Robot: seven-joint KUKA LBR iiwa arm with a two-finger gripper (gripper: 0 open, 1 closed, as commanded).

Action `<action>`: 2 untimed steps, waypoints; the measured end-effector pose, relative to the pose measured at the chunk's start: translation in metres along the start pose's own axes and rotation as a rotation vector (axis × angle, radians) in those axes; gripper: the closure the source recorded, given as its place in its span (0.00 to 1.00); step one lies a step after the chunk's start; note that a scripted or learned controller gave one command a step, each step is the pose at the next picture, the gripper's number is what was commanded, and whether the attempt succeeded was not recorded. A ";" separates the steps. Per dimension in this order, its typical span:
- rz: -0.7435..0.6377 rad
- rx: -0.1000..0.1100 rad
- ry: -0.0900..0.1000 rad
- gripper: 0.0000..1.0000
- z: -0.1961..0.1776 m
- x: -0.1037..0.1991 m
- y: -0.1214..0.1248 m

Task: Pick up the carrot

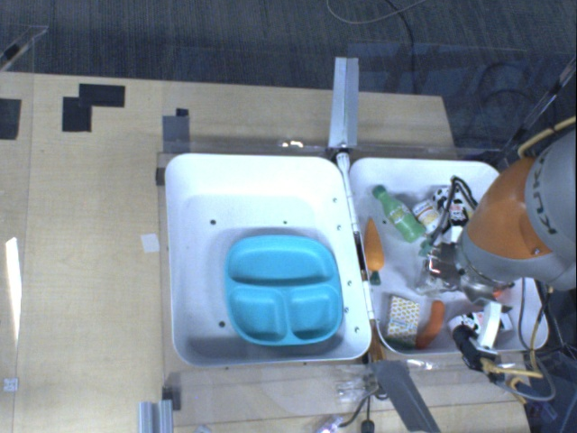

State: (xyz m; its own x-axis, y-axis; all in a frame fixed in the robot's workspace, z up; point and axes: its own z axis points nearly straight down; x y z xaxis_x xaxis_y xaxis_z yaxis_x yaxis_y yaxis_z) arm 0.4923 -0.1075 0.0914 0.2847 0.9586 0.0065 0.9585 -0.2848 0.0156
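Carrot (pixel 373 247) lay in the right bin (pixel 410 345), against its left wall, untouched. Just right of it: green bottle (pixel 398 213) farther back, a patterned packet (pixel 404 317) and a red item (pixel 433 322) nearer. Claw (pixel 439 262) hung over mid-bin, apart from the carrot; grip state cannot be told. Left bin (pixel 194 197) held a blue tray (pixel 283 287).

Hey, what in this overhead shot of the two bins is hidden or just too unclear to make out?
- Gripper: its fingers, lost among wrist hardware and cables; open or shut is unclear.
- Right bin: its right part, covered by the arm.
- Small packet: its print is too small to read.
- Green bottle: its lower end, behind the gripper's hardware.
- Carrot: whole, untouched, beside the divider.
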 end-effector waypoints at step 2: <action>-0.393 0.012 -0.002 1.00 -0.093 0.126 -0.040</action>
State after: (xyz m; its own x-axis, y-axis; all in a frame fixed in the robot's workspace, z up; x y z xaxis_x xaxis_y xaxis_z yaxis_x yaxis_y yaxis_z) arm 0.4882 0.0248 0.1848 -0.1044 0.9945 0.0002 0.9945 0.1044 0.0051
